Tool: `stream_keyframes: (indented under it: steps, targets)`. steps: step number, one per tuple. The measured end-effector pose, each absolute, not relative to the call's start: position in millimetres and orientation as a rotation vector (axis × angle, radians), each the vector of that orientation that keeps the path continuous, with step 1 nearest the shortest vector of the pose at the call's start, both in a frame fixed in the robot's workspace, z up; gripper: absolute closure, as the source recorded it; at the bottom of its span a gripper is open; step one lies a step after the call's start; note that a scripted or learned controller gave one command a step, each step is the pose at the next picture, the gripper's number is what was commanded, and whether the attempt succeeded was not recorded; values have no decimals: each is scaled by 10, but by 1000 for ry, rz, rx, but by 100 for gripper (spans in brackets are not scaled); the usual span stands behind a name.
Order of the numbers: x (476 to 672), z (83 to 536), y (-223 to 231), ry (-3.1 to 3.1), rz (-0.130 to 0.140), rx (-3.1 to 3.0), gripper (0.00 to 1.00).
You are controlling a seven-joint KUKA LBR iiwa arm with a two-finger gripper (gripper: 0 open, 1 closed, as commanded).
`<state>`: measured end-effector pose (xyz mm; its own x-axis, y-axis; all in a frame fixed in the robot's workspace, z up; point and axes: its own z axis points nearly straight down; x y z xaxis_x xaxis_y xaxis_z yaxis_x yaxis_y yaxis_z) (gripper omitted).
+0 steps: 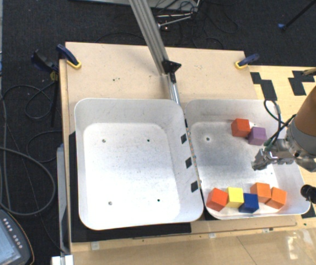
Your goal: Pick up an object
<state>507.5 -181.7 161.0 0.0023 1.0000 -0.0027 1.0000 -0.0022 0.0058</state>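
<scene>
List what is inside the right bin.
The right bin holds seven blocks: an orange and a purple near its far side, then orange, yellow, blue and two more orange along its near edge. The arm covers the bin's right edge.

The gripper (pixel 261 163) hangs over the right bin (pixel 224 148). A purple cube (pixel 257 135) and orange cube (pixel 240 127) lie just beyond it; five more blocks (pixel 246 197) sit nearer the camera.
</scene>
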Motion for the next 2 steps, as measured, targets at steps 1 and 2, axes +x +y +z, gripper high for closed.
stream_keyframes:
  steps: [1,2]
  targets:
    - [5055,2078,-1747,2221,4,2214,100]
    - [5073,2444,-1749,2221,4,2213,100]
